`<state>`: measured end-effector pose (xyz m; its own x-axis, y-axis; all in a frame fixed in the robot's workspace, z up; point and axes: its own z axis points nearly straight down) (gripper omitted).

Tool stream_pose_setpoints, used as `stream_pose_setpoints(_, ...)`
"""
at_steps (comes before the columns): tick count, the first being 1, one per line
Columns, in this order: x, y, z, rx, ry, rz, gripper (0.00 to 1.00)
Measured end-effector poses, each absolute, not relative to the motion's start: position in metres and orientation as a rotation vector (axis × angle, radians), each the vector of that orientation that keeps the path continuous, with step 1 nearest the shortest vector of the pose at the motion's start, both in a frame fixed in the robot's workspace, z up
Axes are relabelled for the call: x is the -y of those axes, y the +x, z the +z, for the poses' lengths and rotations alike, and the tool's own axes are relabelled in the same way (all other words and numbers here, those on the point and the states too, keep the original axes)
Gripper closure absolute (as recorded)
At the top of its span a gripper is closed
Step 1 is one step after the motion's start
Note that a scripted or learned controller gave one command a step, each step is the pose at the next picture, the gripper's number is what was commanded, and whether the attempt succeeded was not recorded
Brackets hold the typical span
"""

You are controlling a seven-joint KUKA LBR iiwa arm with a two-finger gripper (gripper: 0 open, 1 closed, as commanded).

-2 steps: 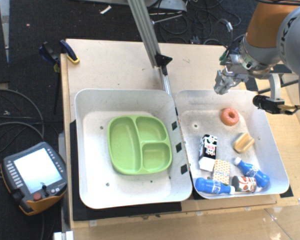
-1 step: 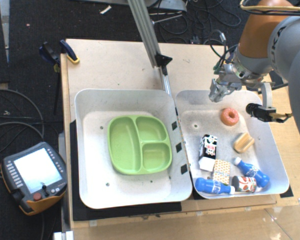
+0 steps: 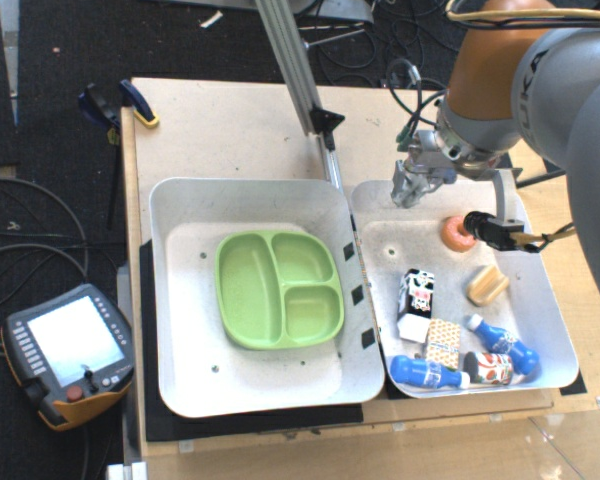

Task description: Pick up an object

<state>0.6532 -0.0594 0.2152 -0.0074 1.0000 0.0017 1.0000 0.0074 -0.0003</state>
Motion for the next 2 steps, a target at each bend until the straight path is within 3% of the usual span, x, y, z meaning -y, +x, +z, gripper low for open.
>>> stream_pose_setpoints(1,0.007,0.647,0.215,2.229,-2.211,0.000,1.00)
stream_pose_setpoints(2,-0.051,0.624,0.226,2.229,-2.209,-0.001,1.00)
